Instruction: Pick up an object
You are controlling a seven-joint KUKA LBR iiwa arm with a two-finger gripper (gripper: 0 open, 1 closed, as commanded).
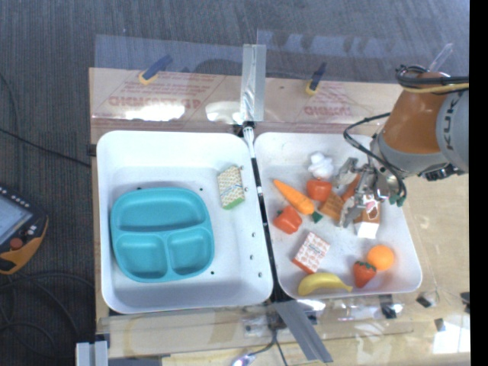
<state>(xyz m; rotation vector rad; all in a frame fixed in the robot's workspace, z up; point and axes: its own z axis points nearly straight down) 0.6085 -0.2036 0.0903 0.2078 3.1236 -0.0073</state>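
Observation:
My gripper (352,195) is low in the right bin (404,227), reaching in from the right under the orange-banded wrist (415,124). It sits among a cluster of toy foods: a brown-orange wedge (333,207) just to its left, a red piece (319,189), a white piece (321,162) and a small white-and-red box (369,210) to its right. An orange carrot (293,195) and a red pepper (288,220) lie further left. The gripper body hides what is directly beneath it.
Toward the right bin's front lie a red-and-white carton (311,252), an orange (380,258), a strawberry (364,274) and a banana (324,284). The left bin (114,151) holds a teal divided tray (162,232) and a yellowish sponge-like block (230,187).

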